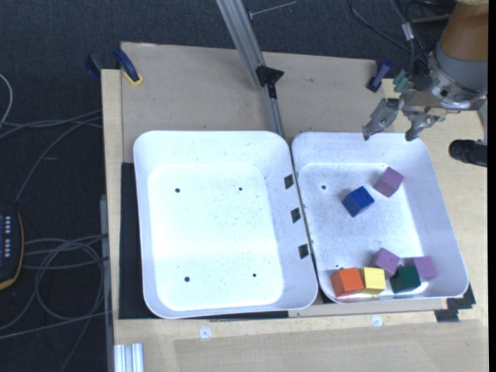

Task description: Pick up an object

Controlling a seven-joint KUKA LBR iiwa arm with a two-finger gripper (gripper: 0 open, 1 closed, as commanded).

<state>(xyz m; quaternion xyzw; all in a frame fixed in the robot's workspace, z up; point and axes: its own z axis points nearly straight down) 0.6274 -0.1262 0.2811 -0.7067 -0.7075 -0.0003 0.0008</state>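
The right bin (442,208) holds several small blocks. A blue cube (358,201) and a purple cube (388,181) lie near its middle. Along its front edge sit an orange block (348,280), a yellow block (374,278), a dark green block (404,279) and two purple blocks (387,259), (425,267). My gripper (394,125) hangs above the bin's far rim, open, its two fingers spread with nothing between them. It is well above and behind the purple cube.
The left bin (147,208) stands beside the right one, with black clips on the shared rim. A slanted metal pole (246,37) crosses the bench behind the bins. Blue clamps (128,64), (379,74) grip the back board. Cables lie on the floor at left.
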